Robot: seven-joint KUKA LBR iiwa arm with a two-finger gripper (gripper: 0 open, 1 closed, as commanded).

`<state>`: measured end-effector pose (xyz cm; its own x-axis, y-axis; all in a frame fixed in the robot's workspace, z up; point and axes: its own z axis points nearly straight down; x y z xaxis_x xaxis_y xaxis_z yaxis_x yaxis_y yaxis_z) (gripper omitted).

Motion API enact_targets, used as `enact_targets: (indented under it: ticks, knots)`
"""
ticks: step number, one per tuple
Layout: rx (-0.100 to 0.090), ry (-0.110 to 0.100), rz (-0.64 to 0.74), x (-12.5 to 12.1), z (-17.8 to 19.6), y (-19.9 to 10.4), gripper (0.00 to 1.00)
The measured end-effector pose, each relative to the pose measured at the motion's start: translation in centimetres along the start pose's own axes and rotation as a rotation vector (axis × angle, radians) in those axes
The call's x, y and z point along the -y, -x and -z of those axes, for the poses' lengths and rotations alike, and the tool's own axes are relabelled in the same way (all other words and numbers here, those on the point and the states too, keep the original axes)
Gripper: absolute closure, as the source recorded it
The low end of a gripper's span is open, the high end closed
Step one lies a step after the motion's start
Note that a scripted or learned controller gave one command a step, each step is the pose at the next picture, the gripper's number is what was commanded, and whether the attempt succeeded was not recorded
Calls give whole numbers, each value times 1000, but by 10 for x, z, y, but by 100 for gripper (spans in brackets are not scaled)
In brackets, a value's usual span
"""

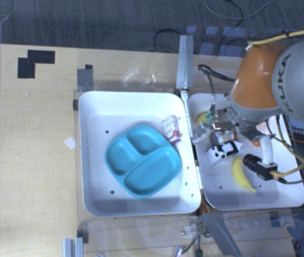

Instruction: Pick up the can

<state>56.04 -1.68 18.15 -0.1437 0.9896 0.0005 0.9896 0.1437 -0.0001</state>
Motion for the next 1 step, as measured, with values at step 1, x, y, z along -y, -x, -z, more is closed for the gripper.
enact_targets:
  ticks: [1]
  knots:
    - [0,0,0,0,0,0,0]
